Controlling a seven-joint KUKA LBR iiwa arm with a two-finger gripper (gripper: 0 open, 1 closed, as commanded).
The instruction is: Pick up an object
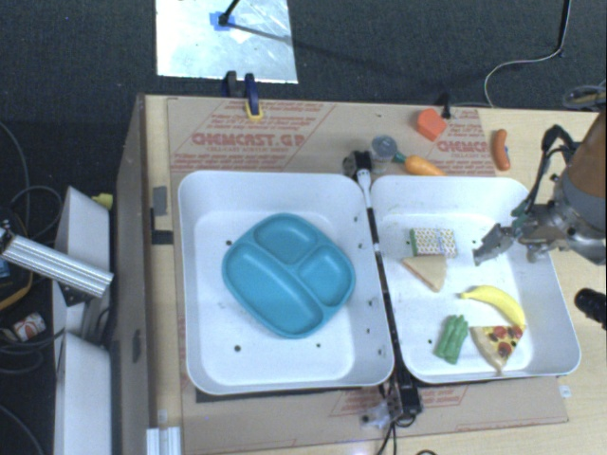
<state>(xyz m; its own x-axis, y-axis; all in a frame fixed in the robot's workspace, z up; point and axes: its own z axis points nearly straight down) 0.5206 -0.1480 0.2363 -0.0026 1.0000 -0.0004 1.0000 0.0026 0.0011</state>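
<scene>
a: across the middle of the frame, what's the biggest thing?

b: the brown board [285,136] under both bins, printed in red with "chemcast gp", readable at upper left and partly again at upper right. no other writing can be read.

a: then the bins?

b: the left bin [204,282] holds a blue divided plate [289,275], lying flat near its middle. the right bin [555,339] touches it along the centre seam and holds the small things.

a: above them?

b: a shiny metal sheet [204,36] at the top left of the frame, on dark carpet.

a: the arm?

b: it comes in at the right edge, and the gripper [495,243] hangs over the upper right part of the right bin. one dark finger points left and down; whether the fingers are spread or closed i cannot tell, and nothing shows between them.

a: and things to pick?

b: in the right bin: a banana [497,300] just below the gripper, a pizza slice [499,343] at lower right, a green vegetable [451,338] beside it, a sandwich wedge [426,272] and a speckled block [433,242] left of the gripper, apart from it.

a: outside the bins?

b: on the board at upper right, a carrot [422,167], an orange block [431,124] and a sausage [500,150].
</scene>
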